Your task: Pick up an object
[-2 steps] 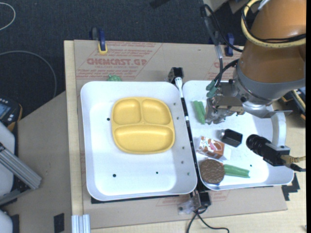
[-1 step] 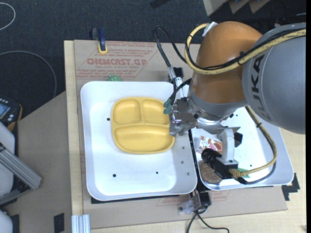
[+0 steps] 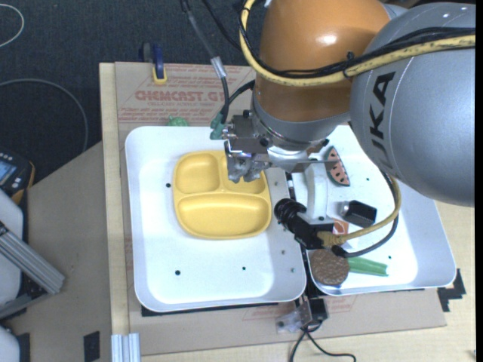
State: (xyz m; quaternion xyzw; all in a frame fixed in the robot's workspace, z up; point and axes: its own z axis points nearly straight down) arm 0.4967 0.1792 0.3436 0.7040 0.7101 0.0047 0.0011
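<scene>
A yellow divided plate lies in the left white bin. My gripper hangs over the plate's upper right corner, at the plate's rim. The arm's orange band and grey body cover much of the right bin. In that bin I see a watermelon slice, a black block, a small orange and white piece, a brown round disc and a green stick-shaped piece.
A cardboard sheet with red print lies under both bins. A blue and yellow clamp sits at its far left corner. Black cables loop from the wrist over the seam between the bins.
</scene>
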